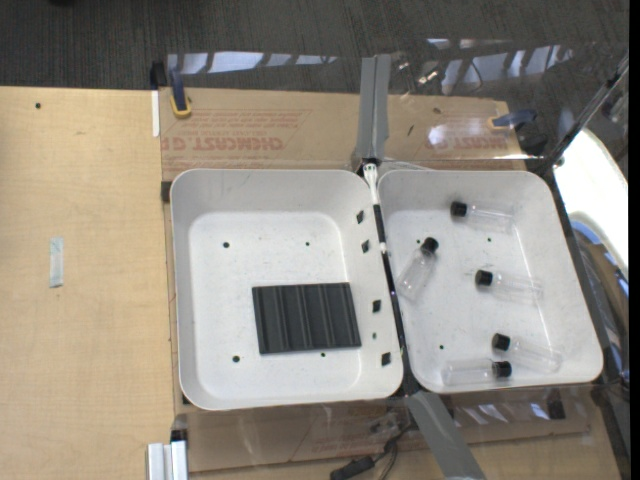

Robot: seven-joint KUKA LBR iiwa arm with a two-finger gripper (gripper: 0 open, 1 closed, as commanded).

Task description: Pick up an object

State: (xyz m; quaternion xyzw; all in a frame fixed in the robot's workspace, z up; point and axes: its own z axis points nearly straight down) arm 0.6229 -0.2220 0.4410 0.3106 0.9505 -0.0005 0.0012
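Across the right bin [560, 268], five clear vials [487, 212] lie untouched; left bin [200, 268] holds a black ridged block [305, 317]. Nothing is lifted yet; the end effector's state cannot be told.

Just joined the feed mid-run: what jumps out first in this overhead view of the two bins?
The dark ribbed rack stands out most, lying flat in the left bin, toward its near edge. Next are the five clear vials with black caps scattered across the right bin: one near the far edge, one by the divider, one mid-bin, and two close together at the near right.
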